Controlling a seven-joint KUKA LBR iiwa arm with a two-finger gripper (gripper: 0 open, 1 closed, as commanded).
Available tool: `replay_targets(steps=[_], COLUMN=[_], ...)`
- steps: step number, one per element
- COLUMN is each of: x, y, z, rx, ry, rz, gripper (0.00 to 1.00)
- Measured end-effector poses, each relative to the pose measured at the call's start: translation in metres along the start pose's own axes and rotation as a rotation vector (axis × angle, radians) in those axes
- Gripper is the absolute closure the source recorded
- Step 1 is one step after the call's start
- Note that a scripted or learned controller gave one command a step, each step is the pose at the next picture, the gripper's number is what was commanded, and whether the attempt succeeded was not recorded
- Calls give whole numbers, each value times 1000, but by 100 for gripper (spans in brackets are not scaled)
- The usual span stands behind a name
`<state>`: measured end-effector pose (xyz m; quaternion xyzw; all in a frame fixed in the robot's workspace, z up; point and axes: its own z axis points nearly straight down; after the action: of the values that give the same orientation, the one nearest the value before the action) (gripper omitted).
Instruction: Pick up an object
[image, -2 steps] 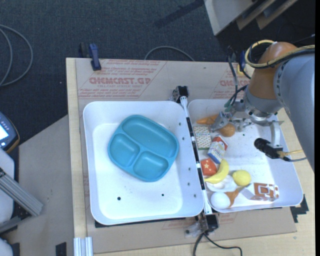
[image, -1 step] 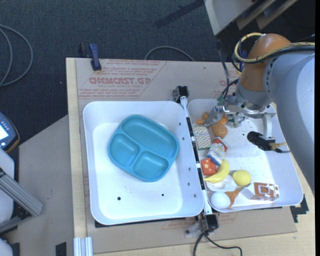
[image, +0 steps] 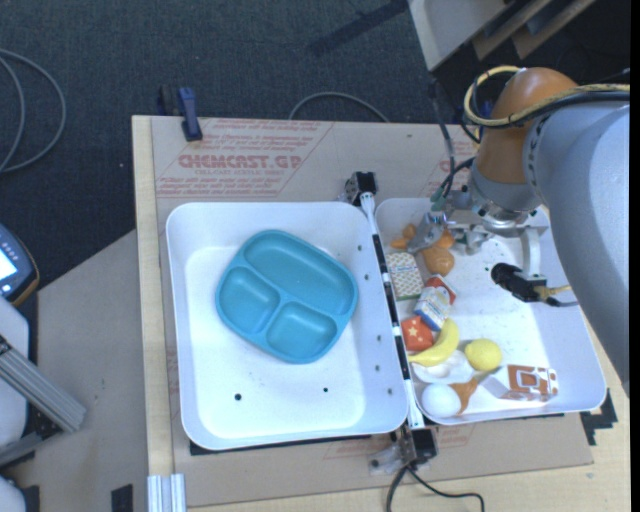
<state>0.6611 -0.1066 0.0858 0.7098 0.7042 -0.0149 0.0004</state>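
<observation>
Dark carpet all round, and on it a pale board (image: 250, 160) with red print carrying the two white bins. Straight to the action: the gripper (image: 438, 232) is down in the right bin (image: 570, 390), close to that bin's far left corner, and whether its jaws are apart or together I cannot tell from up here, as the metalwork hides it. Nothing can be called as held. Just on the near side of it, touching or nearly so, sits a brown roundish piece (image: 437, 260), and just to its left a small orange scrap (image: 403, 239) lies against the bin's left wall. Moving out along that left wall towards the near edge: a grey checked block (image: 402, 272), then a red and white carton (image: 433, 299), a red round piece (image: 414, 333) and a yellow banana (image: 441, 349) curled beside it. A lemon (image: 483, 354) sits just to the right of the banana. Down at the near left corner there's a white egg (image: 440, 400) with an orange cone-shaped piece (image: 468, 384) next to it, and a flat orange and white card (image: 531, 380) near the bin's near edge. Over in the left bin (image: 200, 380), a blue sectioned plate (image: 288, 295) lies alone around the middle. A blue clamp (image: 188, 112) grips the board's far left corner.
</observation>
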Motion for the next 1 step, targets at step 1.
replay_targets(steps=[1], x=[0], y=[0], z=[1], rx=[1], ry=[7], rz=[0], gripper=[0])
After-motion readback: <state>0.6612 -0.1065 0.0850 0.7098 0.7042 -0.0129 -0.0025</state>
